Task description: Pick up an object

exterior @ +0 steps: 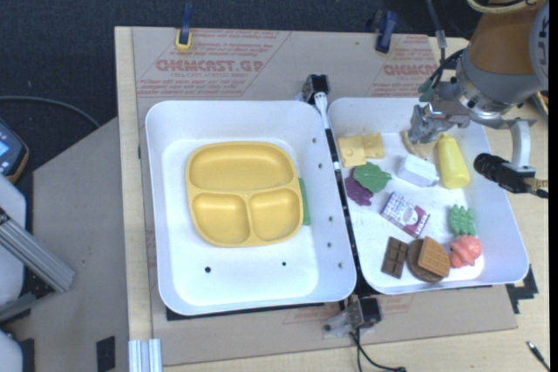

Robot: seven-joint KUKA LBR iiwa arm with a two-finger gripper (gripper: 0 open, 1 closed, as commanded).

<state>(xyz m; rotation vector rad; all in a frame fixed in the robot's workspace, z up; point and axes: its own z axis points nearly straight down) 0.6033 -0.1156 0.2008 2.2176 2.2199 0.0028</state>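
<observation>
Pincer (425, 128) just beside yellow bottle (452, 161)

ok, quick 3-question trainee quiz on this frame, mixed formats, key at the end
1. True or false: the yellow divided tray lies in the left bin.
2. Which item lies nearest the gripper? A) yellow bottle B) waffle C) chocolate bar
3. Fill in: the right bin's green leafy item touches the ___ grapes.

Key: 1 true; 2 A; 3 purple.
</observation>
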